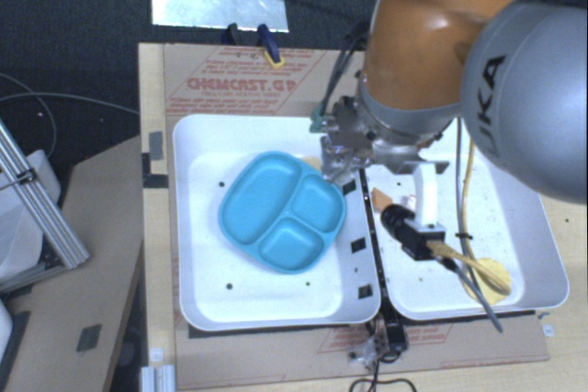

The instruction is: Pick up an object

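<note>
Gripper (pixel 340 165): low over the far right corner of the left bin (pixel 207 294), just beside the wall shared by the two bins.
Gripper state: cannot tell whether it is spread or pressed together (the wrist hides the working end); nothing is seen pinched.
Arm (pixel 514 78): reaches across the right bin (pixel 537 239) from its far side, so most of that bin's floor is covered.
Blue plate (pixel 283 211): a divided dish lying flat in the middle of the left bin, its far right rim under or touching the gripper; which, I cannot tell.
Why there: probably the rim is the only thin edge a flat dish offers to grip.
Yellow piece (pixel 493 275): flat, near the right bin's front right corner, well apart from the gripper.
Step in hand: likely the descent onto the plate's rim; lift not yet made.
</note>
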`<state>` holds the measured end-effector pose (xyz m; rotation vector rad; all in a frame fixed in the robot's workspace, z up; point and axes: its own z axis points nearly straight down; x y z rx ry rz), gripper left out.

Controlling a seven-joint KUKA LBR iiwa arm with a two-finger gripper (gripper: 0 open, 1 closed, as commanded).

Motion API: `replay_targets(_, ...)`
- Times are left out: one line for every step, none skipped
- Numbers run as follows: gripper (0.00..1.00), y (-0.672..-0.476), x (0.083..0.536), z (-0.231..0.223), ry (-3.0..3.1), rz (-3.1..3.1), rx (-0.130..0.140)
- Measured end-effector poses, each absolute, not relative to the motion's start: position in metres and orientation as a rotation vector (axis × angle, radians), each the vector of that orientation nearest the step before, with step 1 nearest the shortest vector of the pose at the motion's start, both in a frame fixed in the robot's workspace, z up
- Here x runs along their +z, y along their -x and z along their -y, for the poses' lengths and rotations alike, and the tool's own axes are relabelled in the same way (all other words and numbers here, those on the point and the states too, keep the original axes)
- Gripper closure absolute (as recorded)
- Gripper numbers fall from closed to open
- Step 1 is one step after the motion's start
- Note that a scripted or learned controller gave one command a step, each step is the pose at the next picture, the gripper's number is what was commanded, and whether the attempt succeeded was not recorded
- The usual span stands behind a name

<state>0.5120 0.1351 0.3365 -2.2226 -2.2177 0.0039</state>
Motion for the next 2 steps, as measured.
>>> replay_targets(1.00,-0.486,0.348,-0.100,2.224,2.220,-0.002)
replay_targets(1.00,-0.487,0.304,-0.117,2.216,2.226,0.000)
